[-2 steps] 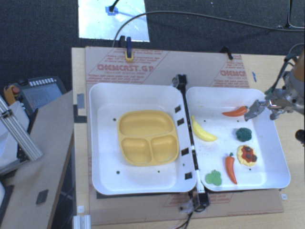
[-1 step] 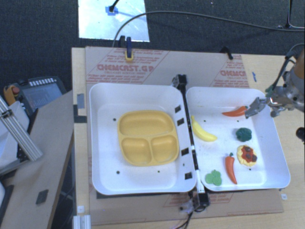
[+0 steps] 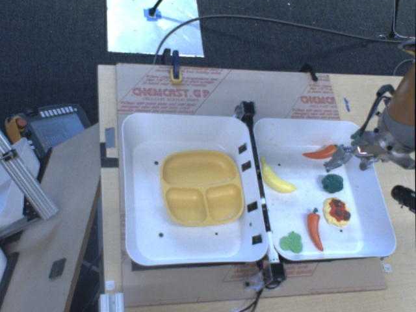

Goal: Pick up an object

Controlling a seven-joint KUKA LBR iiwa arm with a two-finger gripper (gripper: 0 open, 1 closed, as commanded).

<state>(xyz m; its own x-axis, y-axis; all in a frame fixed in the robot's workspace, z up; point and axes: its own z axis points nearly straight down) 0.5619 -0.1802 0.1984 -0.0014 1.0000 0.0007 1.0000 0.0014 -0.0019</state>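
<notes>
Over in the right bin (image 3: 383,239), the gripper (image 3: 342,155) pinches an orange-red pepper (image 3: 320,153) by its end.

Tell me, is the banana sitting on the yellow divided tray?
No, the banana lies in the right bin against its left wall, while the yellow tray sits in the left bin.

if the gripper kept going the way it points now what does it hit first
The gripper points left across the right bin, with an orange pepper right at its tip. The pepper would probably be met first, though height above it is unclear.
</notes>
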